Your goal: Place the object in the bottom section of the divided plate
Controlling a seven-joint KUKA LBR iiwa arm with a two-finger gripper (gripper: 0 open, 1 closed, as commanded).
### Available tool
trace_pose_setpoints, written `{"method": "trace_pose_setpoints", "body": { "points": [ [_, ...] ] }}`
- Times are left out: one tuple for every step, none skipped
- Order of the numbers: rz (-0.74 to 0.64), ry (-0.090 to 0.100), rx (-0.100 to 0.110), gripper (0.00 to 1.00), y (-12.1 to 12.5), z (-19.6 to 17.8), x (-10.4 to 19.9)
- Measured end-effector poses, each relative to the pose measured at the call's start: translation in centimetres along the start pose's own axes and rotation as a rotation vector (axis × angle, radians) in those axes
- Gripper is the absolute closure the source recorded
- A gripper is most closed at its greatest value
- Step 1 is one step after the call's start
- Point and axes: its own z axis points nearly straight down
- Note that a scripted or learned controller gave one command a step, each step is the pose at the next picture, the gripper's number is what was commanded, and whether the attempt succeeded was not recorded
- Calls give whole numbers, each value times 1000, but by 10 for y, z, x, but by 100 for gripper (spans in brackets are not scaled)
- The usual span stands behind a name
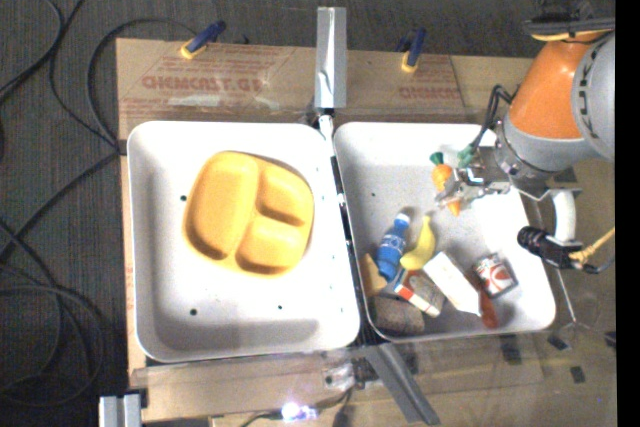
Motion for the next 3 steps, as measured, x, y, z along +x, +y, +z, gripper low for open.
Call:
{"method": "trace_pose_setpoints", "body": {
  "points": [
    [49, 4, 0, 100, -33, -12, 80],
    [-147, 2, -1, 100, -25, -43, 142],
    [-264, 2, -1, 100, 13, -39, 235]
  ]
}}
